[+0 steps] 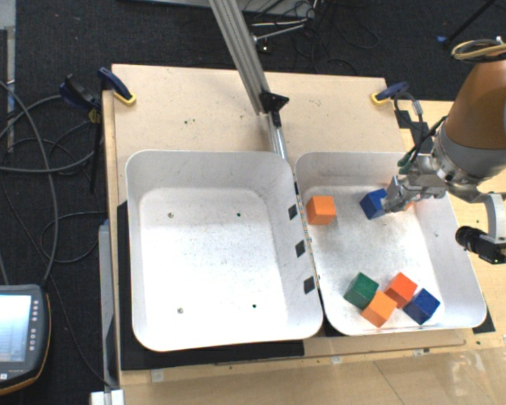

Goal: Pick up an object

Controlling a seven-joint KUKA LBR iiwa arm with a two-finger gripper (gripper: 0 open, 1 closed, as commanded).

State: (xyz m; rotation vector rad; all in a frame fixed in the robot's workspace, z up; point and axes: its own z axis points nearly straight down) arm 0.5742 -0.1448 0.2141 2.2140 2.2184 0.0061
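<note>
Two shallow white plastic bins sit side by side on the pale wooden worktop: the left bin at centre frame, the right bin toward the right edge. Counted in the right bin: six small cubes. One orange cube lies alone at that bin's upper left. One blue cube lies just right of it, touching or just beside the hand of the grey arm with its orange band, which enters from the upper right. Cannot tell whether the hand is released or clenched, nor whether it grips the blue cube. Near the bin's lower edge, a cluster of four: one green cube, two orange cubes, one dark blue cube, packed close together. Two blue-and-yellow clamps sit at the worktop's upper corners.
</note>
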